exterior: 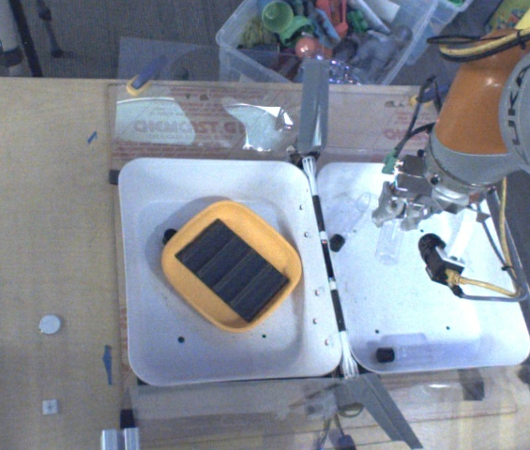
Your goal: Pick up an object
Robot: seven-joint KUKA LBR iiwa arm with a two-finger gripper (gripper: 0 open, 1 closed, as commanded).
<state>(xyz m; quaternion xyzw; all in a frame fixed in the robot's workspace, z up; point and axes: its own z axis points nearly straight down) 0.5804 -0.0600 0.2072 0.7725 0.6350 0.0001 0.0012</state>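
Gripper (391, 232) of the grey arm with the orange band (476, 111): hanging over the far left part of the right shallow white bin (490, 340), pointing down toward the bin floor. Wide or narrow: cannot tell, pale and blurred against the white plastic. Nothing seen gripped in it.

Just beside the gripper, toward the right: a black and yellow cable (447, 268), looping off the wrist and trailing across the right bin.

For the picking, in the left shallow white bin (143, 345): a large yellow rounded-square plastic object with a dark ribbed panel on top (232, 265), lying flat and turned at a slant, near the middle of that bin and well apart from the gripper. Peeking out from behind its far left corner: a small black piece (169, 235), touching or nearly touching it.

In the right bin: a small black round item (337, 243) close to the divider between the bins, near the gripper but apart from it; near the front rim, a small black-capped clear item (386, 354), lying flat.

Beyond the bins: a cardboard strip under clear film (199, 120), and further back a clear plastic tub of mixed coloured toys (340, 17). On the tan bench (30, 204), left of the bins: a small grey disc (50, 324).
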